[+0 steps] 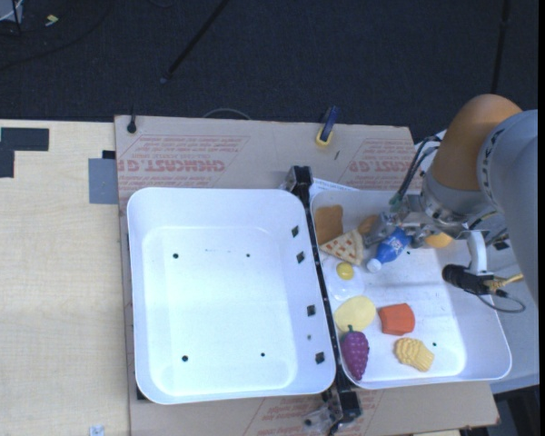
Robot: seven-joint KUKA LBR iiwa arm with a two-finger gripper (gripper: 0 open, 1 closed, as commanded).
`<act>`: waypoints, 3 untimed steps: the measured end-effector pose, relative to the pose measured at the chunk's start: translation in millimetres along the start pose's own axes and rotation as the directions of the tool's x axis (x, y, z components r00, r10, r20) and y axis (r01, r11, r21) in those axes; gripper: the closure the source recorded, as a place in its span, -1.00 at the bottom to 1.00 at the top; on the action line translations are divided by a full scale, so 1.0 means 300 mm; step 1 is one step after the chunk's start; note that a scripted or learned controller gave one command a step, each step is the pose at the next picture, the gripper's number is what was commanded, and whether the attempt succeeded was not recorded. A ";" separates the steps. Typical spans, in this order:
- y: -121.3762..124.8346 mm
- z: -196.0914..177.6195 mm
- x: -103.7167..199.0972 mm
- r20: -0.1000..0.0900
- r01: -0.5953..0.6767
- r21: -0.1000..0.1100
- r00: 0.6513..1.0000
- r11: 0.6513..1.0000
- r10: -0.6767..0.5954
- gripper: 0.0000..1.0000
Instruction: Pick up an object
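Reaching Into a Crowded Corner of the Right Bin

Hovering low over the right bin [477, 357], the gripper [401, 228] is sitting at that bin's far end, and whether it is clenched or released I cannot tell; nothing is visibly being carried. Directly at it, a small blue-and-white bottle [389, 248] is lying tilted on the bin floor, looking like the likeliest target. Crowding the bottle are a waffle-patterned wedge [345, 246] just beside it, a tan block [330, 221] against the divider side, and a small yellow ball [345, 271] near the bottle's cap end.

Further out, a yellow lemon-like piece [355, 313], an orange-red block [397, 319], a purple grape bunch [354, 352] and a yellow corn-like piece [414, 353] are lying well apart from the gripper. The left bin [136, 289] is sitting beside it.

The main risk is judged to be the bottle: rounded and slanted, it may be rolling or squirting aside on closing. Neighbours could also be getting nudged or pinched instead, given the tight clutter.
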State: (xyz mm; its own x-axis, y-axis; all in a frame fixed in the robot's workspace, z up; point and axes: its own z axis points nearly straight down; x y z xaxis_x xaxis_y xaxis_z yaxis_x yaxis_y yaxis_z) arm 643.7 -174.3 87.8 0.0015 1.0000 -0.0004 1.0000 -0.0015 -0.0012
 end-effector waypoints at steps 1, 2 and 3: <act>0.001 -0.034 0.003 -0.001 0.003 0.001 1.000 1.000 -0.003 1.00; 0.002 -0.136 0.024 -0.001 0.002 -0.003 1.000 1.000 -0.002 1.00; -0.011 -0.112 -0.051 0.000 0.000 0.000 1.000 1.000 0.000 1.00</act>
State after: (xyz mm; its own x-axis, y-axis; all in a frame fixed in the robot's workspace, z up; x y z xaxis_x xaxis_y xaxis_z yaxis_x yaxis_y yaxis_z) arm 640.3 -189.7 121.4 0.0012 1.0000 -0.0007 1.0000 -0.0012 -0.0008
